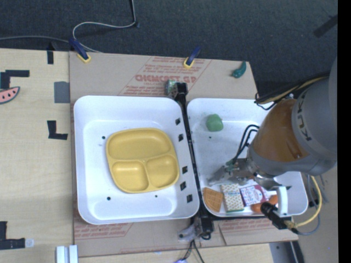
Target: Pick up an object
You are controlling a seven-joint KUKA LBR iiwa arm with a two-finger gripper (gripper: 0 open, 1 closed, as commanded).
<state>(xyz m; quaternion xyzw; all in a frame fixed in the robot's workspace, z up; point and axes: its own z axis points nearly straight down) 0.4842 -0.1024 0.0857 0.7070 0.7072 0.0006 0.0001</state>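
Note:
In the right bin point(241, 119), a green rounded object point(214, 123) lies near the back left. Along the front wall lie an orange waffle-like piece point(213, 199), a pale checked packet point(232, 197), a red and white packet point(252, 194) and a small orange and white item point(277, 200). My gripper point(230, 172) hangs low over the bin floor just behind the packets, and the grey and orange arm point(290, 136) covers the bin's right part. Nothing is visibly held.
The left bin point(88, 147) holds a yellow divided plate point(143, 159). A black divider point(185, 147) runs between the bins. Both stand on a cardboard sheet point(126, 75) with yellow clips point(191, 59) and a teal object point(238, 69) at its back edge.

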